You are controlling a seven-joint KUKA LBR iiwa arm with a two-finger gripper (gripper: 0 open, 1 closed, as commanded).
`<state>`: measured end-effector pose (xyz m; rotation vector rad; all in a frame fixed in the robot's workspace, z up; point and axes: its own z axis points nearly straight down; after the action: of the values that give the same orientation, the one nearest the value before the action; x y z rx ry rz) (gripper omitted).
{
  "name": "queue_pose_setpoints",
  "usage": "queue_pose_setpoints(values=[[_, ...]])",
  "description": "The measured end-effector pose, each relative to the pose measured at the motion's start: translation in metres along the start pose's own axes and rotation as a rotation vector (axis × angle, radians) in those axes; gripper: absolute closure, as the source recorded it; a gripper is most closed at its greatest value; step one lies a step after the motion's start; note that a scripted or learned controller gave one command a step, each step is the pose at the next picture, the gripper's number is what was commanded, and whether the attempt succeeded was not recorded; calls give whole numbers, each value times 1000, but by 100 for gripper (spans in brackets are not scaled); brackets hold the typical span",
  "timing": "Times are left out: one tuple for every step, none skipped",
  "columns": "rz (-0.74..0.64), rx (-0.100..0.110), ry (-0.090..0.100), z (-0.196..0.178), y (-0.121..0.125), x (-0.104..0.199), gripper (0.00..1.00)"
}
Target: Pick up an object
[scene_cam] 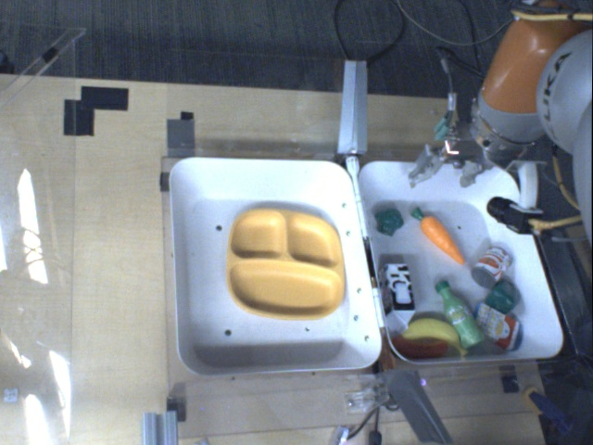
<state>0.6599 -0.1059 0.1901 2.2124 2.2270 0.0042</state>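
Note:
My gripper (445, 169) hangs over the back edge of the right bin (547, 290), its fingers spread open with nothing between them. Below it in that bin lie an orange carrot (442, 237) and a small dark green piece (388, 219), both apart from the gripper. Further forward are a black and white box (398, 284), a yellow banana (434, 328), a green bottle (458, 312), a small can (491, 265) and a teal object (503, 295).
The left bin (199, 248) holds a yellow three-compartment tray (285, 260). A metal divider post (352, 109) stands between the bins at the back. A black cable (523, 213) crosses the right bin's far right rim.

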Motion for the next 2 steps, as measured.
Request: queue_pose_setpoints(values=[[-113, 0, 0, 100, -41, -19, 0], [-115, -6, -1, 89, -39, -18, 100]])
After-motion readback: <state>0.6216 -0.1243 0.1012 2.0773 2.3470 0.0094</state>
